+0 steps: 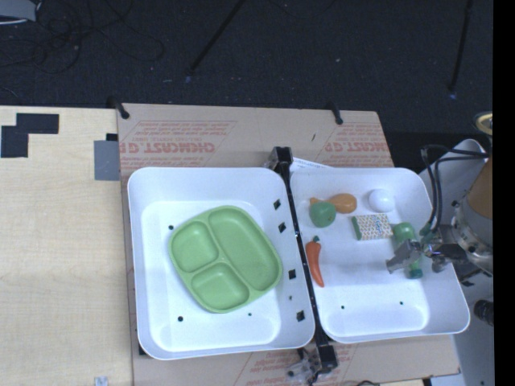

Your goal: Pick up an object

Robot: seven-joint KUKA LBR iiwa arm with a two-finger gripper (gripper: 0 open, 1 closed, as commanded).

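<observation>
The right bin [378,320] holds several small items. An orange-red carrot [314,264] lies by the bin's left wall. A green pepper-like piece [323,213] and an orange piece [344,203] sit near the back, with a white egg [381,200] to their right. A small patterned box [372,227] lies mid-bin, and a green lump [403,233] rests just right of it. My gripper [407,262] hangs low at the bin's right side, just in front of the green lump. The arm's wrist [467,244] enters from the right edge.
The left bin [153,312] carries a green three-compartment plate [224,257]. A black divider clamp [290,248] runs between the bins. Cardboard [201,139] lies under both bins, and the front half of the right bin is bare white floor.
</observation>
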